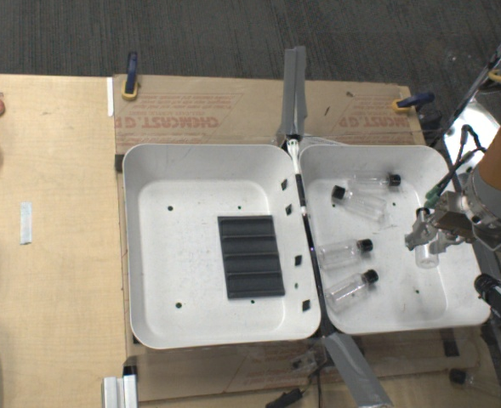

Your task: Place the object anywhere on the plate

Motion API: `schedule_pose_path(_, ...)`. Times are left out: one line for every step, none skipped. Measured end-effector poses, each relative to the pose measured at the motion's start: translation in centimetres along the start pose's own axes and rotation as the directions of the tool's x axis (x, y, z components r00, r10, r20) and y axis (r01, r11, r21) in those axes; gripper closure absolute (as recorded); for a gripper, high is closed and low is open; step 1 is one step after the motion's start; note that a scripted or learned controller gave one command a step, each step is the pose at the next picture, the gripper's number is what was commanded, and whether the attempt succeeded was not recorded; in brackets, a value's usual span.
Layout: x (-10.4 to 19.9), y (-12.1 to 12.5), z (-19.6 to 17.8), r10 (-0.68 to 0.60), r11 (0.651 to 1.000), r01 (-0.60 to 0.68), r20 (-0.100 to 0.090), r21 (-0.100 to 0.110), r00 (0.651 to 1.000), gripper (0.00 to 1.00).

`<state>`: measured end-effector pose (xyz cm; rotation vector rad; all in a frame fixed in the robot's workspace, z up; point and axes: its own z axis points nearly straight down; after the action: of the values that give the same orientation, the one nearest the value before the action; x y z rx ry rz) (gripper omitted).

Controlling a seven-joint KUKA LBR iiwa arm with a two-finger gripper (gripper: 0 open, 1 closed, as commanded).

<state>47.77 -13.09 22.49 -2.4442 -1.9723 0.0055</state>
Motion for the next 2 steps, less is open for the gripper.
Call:
schedule_pose_path(7.7,0.5,3.5,0.535,0.845,-0.535,0.003,0.003,0.845,1.00)
schedule_pose_path(14.6,12.7,3.4,0.622,0.783,-0.622,0.002,0.001,0.783,1.00)
